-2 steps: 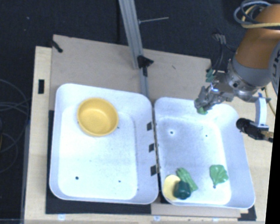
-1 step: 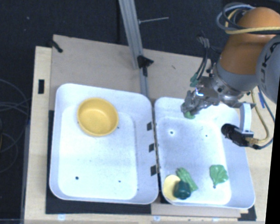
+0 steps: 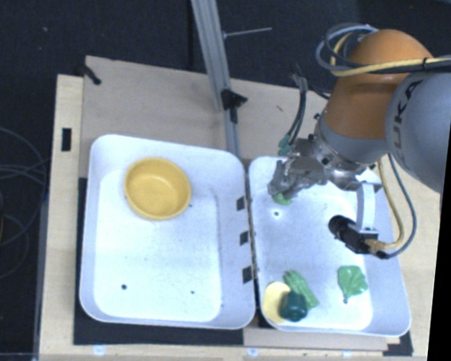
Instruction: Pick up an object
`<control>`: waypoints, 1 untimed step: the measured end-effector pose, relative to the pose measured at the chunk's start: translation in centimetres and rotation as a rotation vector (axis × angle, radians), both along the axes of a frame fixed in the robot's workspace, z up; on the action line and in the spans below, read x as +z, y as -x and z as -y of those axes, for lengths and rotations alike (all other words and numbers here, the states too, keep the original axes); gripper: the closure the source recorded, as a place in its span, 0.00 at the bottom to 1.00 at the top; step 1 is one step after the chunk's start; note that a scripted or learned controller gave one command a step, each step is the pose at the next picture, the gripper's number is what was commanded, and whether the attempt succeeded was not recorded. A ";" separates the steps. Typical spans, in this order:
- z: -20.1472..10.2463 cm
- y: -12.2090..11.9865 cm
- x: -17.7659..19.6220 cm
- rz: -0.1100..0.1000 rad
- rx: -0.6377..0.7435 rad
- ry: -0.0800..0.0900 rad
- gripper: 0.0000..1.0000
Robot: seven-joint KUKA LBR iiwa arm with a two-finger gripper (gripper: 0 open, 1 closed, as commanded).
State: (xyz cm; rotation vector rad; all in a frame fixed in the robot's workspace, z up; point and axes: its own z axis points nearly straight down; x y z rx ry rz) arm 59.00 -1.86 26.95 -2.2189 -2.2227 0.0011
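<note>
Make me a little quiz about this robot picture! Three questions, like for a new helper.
1. True or false: the yellow bowl sits in the bin on the view's left.
2. Which bin is the tool over? A: the bin with the yellow bowl. B: the bin on the view's right.
3. Fill in: the band above the arm's wrist is coloured ____.

Key: 1 true; 2 B; 3 orange.

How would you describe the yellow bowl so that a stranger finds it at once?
Look at the left white bin, the one away from the arm. The yellow bowl sits in its upper part, near the far left corner. It is round, and nothing else lies near it in that bin.
</note>
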 end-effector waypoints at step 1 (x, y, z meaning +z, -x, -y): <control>-4.8 1.8 0.0 0.001 0.002 -0.001 1.00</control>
